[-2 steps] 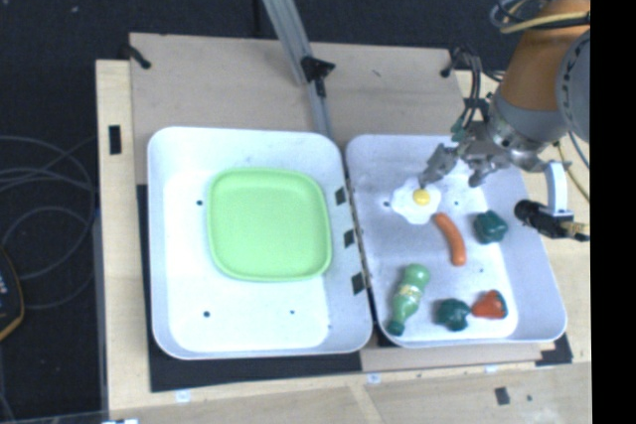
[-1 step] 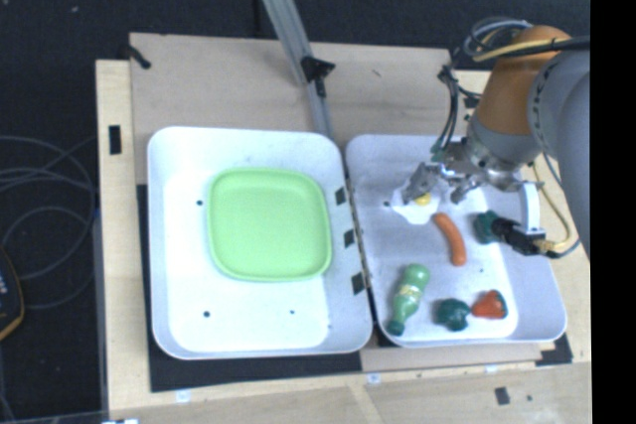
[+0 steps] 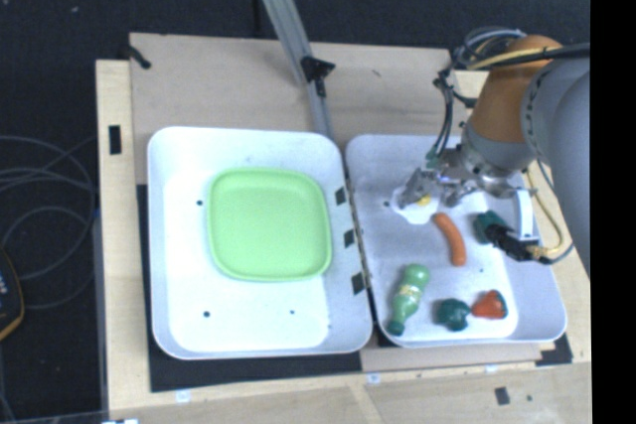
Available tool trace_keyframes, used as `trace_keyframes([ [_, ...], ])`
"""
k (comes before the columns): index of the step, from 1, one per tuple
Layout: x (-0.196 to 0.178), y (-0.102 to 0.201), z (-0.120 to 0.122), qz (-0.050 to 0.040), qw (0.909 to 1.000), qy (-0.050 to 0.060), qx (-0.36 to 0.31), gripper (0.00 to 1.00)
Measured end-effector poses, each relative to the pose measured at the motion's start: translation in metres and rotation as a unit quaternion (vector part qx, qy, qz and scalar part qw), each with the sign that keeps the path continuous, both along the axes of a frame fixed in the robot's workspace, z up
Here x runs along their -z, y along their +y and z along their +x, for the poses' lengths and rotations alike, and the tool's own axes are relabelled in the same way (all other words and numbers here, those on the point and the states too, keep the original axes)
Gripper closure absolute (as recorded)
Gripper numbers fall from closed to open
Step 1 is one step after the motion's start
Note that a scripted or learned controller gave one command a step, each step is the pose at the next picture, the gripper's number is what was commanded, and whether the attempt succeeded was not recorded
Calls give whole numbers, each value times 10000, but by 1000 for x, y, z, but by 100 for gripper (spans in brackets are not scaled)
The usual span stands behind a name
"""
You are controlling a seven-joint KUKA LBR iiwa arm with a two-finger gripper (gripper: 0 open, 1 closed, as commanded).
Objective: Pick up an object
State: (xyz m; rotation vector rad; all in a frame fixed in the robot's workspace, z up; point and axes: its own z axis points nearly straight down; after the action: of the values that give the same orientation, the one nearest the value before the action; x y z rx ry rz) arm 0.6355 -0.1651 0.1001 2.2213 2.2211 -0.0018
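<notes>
Gripper (image 3: 429, 197) low in right bin (image 3: 383, 164), upper middle. Finger spread unreadable from this angle; nothing visibly held. Nearest candidate: orange sausage (image 3: 451, 238), just beside the gripper at about 5 o'clock. Its long axis runs 11 to 5 o'clock, near end toward the gripper. Green bottle (image 3: 406, 297) farther off at 6 o'clock, tilted, cap toward 7.

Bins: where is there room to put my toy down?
Left bin: bare white strips run all around the green plate, widest along the front. Right bin: bare at the back corner by the divider. Its front is crowded with the green bottle, sausage and small toys; the gripper hangs over the middle.
</notes>
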Motion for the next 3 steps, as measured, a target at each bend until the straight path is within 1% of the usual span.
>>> trace_keyframes([
  [1,-13,0,1,-1,10000,-28,1,100],
  [2,-65,-10,-2,1,10000,-28,2,100],
  [3,-123,-19,1,-1,10000,-31,1,100],
])
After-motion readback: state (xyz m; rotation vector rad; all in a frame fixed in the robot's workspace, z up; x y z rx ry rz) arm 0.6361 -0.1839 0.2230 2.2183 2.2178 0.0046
